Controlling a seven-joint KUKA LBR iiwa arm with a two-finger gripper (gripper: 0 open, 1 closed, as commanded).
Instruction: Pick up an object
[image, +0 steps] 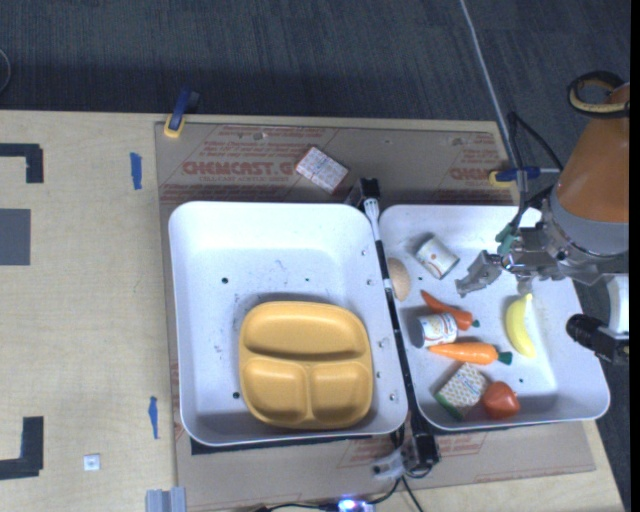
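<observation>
Banana (518, 326) lies just below the hand (487, 271).

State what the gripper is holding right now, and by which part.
Nothing. The gripper hangs open over the right bin, between the small can and the banana, with nothing between its fingers.

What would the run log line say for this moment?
gripper over right bin, beside can | nothing held | banana, carrot in bin | tray in left bin
</observation>
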